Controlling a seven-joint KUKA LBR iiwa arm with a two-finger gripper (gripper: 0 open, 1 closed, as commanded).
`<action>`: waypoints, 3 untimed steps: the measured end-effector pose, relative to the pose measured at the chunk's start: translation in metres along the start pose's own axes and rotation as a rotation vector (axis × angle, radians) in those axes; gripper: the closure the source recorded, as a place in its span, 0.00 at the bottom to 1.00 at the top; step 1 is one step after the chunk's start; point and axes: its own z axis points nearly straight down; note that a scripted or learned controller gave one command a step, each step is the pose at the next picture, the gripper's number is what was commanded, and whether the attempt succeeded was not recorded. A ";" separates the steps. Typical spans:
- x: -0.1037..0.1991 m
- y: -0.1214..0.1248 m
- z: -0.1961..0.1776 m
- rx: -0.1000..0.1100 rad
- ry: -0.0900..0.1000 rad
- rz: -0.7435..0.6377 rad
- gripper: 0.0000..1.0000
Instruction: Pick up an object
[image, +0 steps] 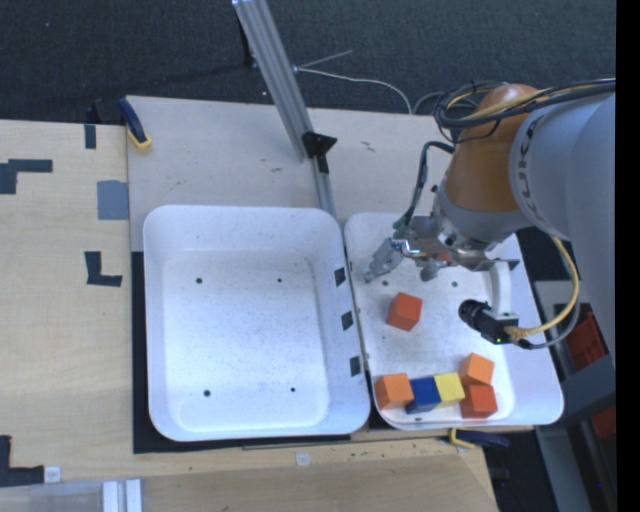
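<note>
While the hand (385, 262) hovers in the right bin (535, 400), we cannot tell its opening. An orange block (404, 311) lies apart at its five o'clock.

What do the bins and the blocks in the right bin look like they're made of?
Bins: likely thin moulded plastic, glossy white, judging by rounded corners, rolled rims and soft sheen. Blocks, such as the lone orange one: solid-coloured cubes with a matte, even surface and crisp edges, probably painted wood or foam; the view leaves that open.
</note>
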 end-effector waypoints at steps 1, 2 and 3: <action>-0.046 0.012 0.026 0.009 -0.004 0.008 0.00; -0.055 0.007 0.110 0.014 -0.001 0.005 0.00; -0.042 -0.007 0.105 0.011 -0.001 0.005 0.00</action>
